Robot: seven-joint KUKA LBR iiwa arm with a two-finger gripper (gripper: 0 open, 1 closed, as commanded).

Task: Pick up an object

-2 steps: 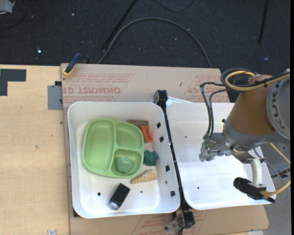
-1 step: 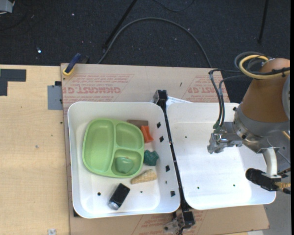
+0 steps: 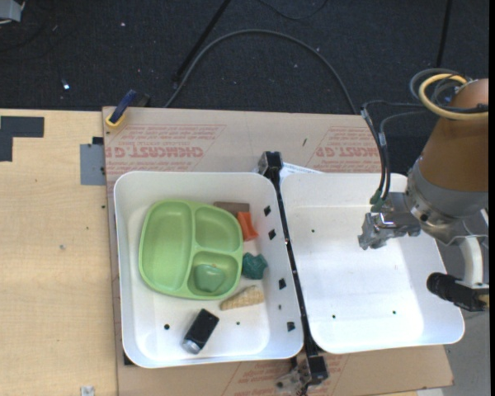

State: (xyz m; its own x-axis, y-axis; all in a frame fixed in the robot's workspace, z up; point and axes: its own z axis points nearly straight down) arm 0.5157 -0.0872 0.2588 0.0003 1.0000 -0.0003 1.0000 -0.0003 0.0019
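Observation:
The left bin (image 3: 136, 221) holds a green divided plate (image 3: 191, 246) with a green lump in its front compartment. Beside the plate lie an orange piece (image 3: 247, 224), a brown block (image 3: 231, 209), a dark green toy (image 3: 254, 265), a tan cone (image 3: 242, 298) and a black rectangular object (image 3: 200, 330). My gripper (image 3: 378, 228) hangs over the right bin (image 3: 355, 320), near its right middle, away from all the objects. Nothing shows between its fingers.
The arm's grey body and orange band (image 3: 458, 151) fill the right side above the right bin. A black divider clip strip (image 3: 279, 246) runs between the bins. Cardboard (image 3: 214, 143) lies under both bins, and cables cross the dark floor behind.

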